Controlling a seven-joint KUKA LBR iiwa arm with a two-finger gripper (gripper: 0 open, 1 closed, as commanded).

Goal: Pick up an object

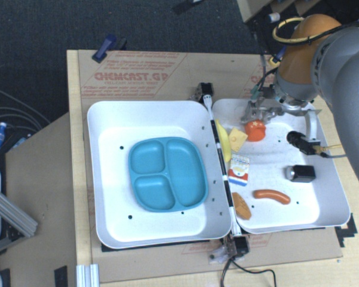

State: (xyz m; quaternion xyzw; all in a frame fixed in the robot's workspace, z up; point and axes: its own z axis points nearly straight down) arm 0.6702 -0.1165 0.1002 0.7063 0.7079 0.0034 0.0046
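Tomato [256, 130] lies in right bin [323, 214] (2 bins on cardboard-topped bench [78, 100]).

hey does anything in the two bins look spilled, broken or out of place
Nothing looks spilled or broken. The blue divided tray lies flat in the left bin. The toy food in the right bin is loosely scattered, with several pieces crowded against the dividing wall. The gripper sits over the tomato.

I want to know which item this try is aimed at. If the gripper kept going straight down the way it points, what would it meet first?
Most likely the red-orange tomato: the gripper hangs right above it in the right bin. Their height apart is unclear from this slanted view.
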